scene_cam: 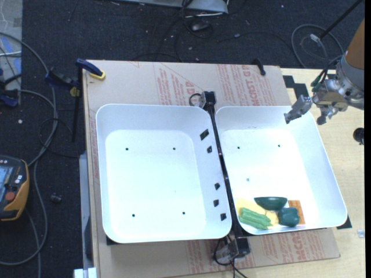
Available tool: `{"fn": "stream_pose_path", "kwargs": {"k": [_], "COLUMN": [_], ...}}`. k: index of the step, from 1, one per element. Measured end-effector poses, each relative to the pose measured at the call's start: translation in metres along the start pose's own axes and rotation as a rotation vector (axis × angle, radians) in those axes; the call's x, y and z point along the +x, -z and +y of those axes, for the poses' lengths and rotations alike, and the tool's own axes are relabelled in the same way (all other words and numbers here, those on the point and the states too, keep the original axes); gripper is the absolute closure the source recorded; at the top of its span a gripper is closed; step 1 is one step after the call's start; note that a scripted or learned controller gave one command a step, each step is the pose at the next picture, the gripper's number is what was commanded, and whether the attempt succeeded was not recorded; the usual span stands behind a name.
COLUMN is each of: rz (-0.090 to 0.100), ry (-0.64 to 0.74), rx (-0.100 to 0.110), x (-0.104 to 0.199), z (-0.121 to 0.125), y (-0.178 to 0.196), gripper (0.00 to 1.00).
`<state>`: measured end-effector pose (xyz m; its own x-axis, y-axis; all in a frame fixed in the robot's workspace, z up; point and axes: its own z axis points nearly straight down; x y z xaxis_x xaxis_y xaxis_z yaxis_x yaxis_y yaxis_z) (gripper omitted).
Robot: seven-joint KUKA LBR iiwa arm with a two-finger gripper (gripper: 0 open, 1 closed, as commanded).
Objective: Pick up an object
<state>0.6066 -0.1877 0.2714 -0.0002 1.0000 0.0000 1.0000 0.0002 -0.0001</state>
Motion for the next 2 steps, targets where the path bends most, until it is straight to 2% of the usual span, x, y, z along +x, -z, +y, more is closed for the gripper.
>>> {"fn": "stream_pose_path", "kwargs": {"k": [1, 2], "rz": [0.002, -0.001], "ry": [-0.002, -0.001], "rx": [0.008, -0.002], "x": [-0.004, -0.004], "z": [-0.065, -0.061], "y": [-0.188, -0.172], "gripper": [0.0, 1.0]}}
